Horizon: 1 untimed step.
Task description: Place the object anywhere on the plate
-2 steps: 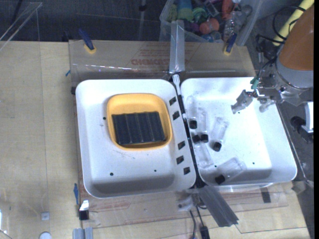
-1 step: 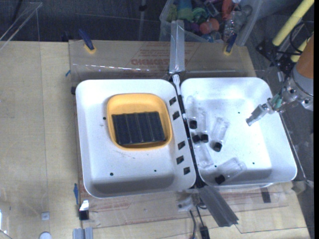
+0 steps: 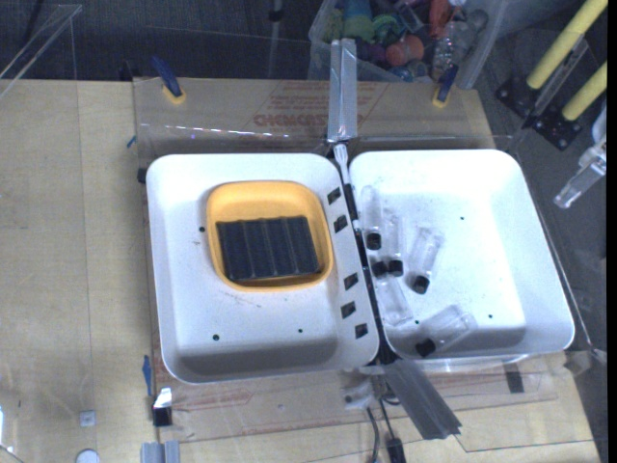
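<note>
Already a dark ridged object [image 3: 267, 248] lies on the yellow plate [image 3: 224, 208]; jaws' state: cannot tell.

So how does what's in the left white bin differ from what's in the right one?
The left bin holds one yellow plate carrying a dark ribbed slab; the right bin holds several small clear tubes with black caps, scattered loose. The plate sits near the left bin's middle; the tubes cluster toward the right bin's left side. Both bins are shallow, white and about the same size.
</note>
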Each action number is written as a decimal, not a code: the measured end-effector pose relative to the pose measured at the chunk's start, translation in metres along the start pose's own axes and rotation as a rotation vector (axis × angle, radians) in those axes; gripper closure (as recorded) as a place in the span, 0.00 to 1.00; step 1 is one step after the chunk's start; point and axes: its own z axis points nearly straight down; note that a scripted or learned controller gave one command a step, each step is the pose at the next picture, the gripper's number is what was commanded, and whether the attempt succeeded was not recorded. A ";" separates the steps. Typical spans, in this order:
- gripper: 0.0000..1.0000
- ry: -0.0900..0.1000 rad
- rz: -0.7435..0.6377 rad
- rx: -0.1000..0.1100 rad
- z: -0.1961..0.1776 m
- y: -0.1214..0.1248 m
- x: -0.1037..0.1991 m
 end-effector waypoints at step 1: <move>0.00 0.007 -0.461 -0.001 0.086 0.026 -0.021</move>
